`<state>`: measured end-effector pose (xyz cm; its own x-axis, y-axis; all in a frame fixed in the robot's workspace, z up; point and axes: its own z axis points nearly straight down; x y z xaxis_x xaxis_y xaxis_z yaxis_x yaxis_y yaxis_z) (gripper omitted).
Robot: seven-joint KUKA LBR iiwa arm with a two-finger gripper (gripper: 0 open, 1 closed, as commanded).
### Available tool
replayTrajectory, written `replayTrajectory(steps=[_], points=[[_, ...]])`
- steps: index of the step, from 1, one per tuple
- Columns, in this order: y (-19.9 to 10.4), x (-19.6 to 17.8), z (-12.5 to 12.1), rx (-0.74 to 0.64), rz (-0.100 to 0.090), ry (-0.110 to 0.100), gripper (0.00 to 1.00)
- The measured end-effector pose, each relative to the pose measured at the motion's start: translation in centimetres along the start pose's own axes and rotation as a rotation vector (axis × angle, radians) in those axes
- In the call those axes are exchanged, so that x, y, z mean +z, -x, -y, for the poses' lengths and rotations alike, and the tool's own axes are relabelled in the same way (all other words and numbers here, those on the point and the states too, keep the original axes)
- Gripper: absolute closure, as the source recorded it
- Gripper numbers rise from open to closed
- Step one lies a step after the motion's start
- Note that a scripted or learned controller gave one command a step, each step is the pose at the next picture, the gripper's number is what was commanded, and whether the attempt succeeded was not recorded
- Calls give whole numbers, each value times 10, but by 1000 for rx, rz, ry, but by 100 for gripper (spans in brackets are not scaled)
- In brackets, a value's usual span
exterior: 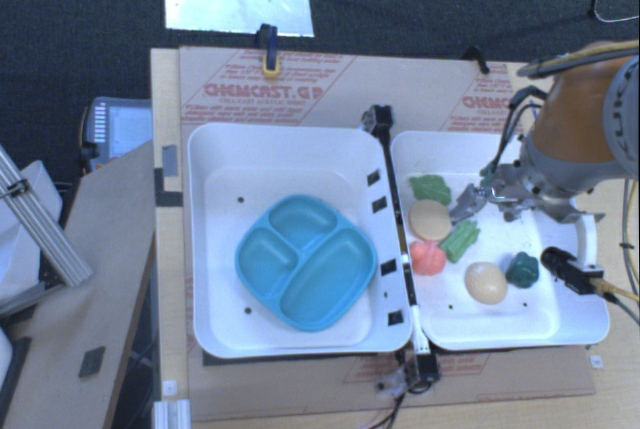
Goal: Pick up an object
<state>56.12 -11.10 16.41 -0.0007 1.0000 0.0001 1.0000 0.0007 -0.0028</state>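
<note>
The left bin (pixel 215 217), nearest along its front rim, carries a blue divided plate (pixel 305 260). In the right bin (pixel 570 317) lie a red piece (pixel 428 258), a beige ball (pixel 430 218), green pieces (pixel 460 240) and a tan egg (pixel 486 282). The end effector (pixel 468 205) hovers low beside the beige ball; its opening cannot be judged, nothing visibly held. Likely the pick is not yet done.

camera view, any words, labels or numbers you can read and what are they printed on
"CHEMCAST GP": red print on the brown protective sheet under the white bins, left of the yellow clamp's base.
The same red print repeats at the sheet's upper right, but there it is cut off and too blurred to read for certain.
Smaller red lines under each logo are too small to read.
No readable text on the blue tray, the toy foods or the gripper.
</note>
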Motion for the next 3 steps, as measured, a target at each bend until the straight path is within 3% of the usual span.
replayTrajectory(steps=[1,2,3], points=[[-3,55,10,0,-1,-1,0],[-2,41,8,-1,1,5,100],[-4,-3,3,-3,1,9,100]])
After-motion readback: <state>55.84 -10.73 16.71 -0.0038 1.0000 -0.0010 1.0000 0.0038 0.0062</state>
